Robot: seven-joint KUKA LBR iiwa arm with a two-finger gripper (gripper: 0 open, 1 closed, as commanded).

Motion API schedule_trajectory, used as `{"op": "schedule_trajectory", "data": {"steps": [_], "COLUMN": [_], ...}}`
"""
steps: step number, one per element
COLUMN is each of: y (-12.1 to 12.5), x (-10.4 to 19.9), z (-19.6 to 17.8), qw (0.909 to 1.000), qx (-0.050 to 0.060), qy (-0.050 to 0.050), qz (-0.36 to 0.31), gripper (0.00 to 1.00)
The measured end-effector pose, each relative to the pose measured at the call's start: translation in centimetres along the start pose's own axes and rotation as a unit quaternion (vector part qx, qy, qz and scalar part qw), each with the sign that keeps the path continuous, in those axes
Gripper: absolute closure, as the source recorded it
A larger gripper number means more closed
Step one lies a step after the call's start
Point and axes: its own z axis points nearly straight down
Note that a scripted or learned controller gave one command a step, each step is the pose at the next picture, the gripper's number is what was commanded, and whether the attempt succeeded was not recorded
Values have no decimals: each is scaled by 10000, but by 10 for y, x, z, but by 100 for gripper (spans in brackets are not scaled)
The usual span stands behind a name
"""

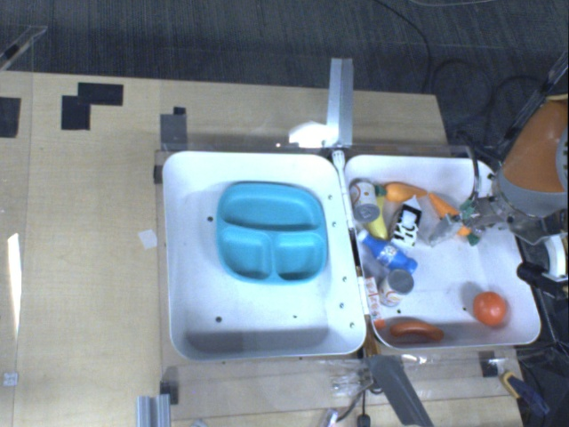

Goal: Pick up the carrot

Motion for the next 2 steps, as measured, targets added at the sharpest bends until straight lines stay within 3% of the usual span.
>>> {"op": "schedule_trajectory", "data": {"steps": [1, 2], "y": [3, 1], "x": [0, 39], "z": [-9, -101], "qw": [10000, 9961], "qx": [-17, -3], "qy": [-7, -6], "qz": [-19, 886], "gripper": [100, 100]}}
